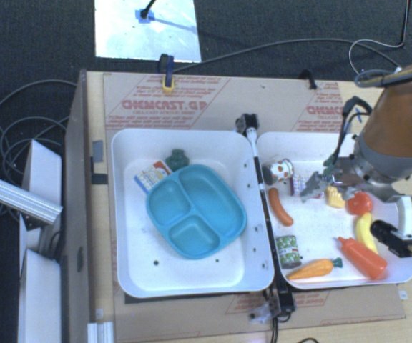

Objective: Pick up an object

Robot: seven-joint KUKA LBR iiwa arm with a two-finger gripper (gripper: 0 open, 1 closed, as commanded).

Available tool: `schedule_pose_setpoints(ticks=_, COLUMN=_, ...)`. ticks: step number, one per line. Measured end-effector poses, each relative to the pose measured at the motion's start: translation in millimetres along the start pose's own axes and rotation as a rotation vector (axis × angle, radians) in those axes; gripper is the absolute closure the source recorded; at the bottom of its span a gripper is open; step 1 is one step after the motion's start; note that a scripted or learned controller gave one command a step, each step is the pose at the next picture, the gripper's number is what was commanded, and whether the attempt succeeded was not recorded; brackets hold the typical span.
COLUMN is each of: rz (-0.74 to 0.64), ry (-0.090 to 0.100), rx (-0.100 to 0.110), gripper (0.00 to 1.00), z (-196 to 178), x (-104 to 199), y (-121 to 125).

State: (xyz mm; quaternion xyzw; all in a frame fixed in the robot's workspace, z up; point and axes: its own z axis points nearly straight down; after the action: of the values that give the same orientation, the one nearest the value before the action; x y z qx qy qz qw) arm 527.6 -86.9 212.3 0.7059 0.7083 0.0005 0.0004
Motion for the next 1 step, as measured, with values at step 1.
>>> schedule_pose_setpoints(ticks=1, rz=0.003, ry=-0.001, rx=0.001, gripper=0.0, z=69.1, x=-63.2, y=29.0)
